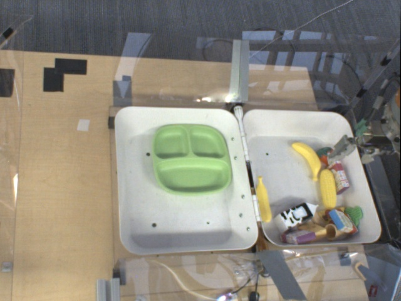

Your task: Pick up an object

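Take the right-hand bin (276,127) as the landmark. Along its nearest wall lies a jumble: a black-and-white patterned item (298,214), a purple tube-like piece (304,235), a small blue-and-orange carton (342,221) and something green (354,214) in the near right corner. Just up from that heap, a corn cob (327,189) lies with its long axis running near to far, and against the bin's left wall a slim yellow piece (263,199) lies the same way. Farther in, a banana (307,157) slants from the bin's middle toward the corn, with a red-and-white packet (340,177) to its right. At the bin's far right rim is the gripper (344,145); whether it is clenched or released I cannot tell. The banana lies just left of it, probably the handiest pick. Left of the landmark, the other bin (128,168) holds a green divided plate (190,158).
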Available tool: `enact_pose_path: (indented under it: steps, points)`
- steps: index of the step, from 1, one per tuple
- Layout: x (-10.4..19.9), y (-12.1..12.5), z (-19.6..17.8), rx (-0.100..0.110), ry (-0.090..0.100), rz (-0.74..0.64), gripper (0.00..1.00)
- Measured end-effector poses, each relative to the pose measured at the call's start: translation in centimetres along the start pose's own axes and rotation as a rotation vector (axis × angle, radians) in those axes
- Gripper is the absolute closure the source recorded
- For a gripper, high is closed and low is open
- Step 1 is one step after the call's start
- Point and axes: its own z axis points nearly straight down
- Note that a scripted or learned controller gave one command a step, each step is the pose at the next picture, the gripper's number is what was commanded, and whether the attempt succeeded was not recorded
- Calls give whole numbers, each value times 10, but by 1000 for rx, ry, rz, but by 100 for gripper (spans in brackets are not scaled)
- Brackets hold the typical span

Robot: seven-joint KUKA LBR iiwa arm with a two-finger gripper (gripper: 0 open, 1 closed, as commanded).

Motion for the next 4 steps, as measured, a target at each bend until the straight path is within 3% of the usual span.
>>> enact_pose_path:
  steps: [1,2,3,4]
  points:
    - [-2,44,142,-3,0,64,0]
    - [15,29,12,-3,-1,4,0]
    - [-8,45,151,-2,0,-26,0]
    - [-7,85,175,-7,-2,7,0]
